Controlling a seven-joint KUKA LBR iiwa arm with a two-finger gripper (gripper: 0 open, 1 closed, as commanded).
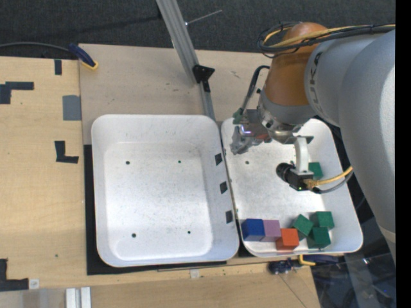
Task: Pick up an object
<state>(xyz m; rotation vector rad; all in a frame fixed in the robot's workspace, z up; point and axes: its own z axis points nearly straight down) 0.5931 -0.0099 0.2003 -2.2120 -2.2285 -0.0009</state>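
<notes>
Overhead, at a slant: arm above the right-hand bin, blocks along its near wall

Nearest the camera, the pale wooden counter shows its front edge, and a black mat projects from under the left bin. The right bin stands beside it, rim against rim, with small black clips spaced along the seam.

Against the right bin's near wall lies a row of blocks. A blue block touches a lilac block, followed by an orange block. Three green blocks cluster toward the view's right. A lone green block lies farther back, near that bin's right wall.

Farther still, the jaws hang over the bare floor of the right bin's far-left corner, close to the seam. Blur at the tip makes it impossible to tell whether they stand open or closed, and none of the blocks is at them. The row lies well apart from the jaws, toward the camera. The lone green block lies nearer, off to the view's right of them.

The arm, grey with an orange band, enters from the view's right and covers the bin's far wall.

Beyond the bins, the counter carries black tape marks and a grey patch at the view's left. A blue and yellow object lies at its far edge. A slanted aluminium bar with a black fitting comes down toward the bins' far rims. Behind the counter lies dark floor.
</notes>
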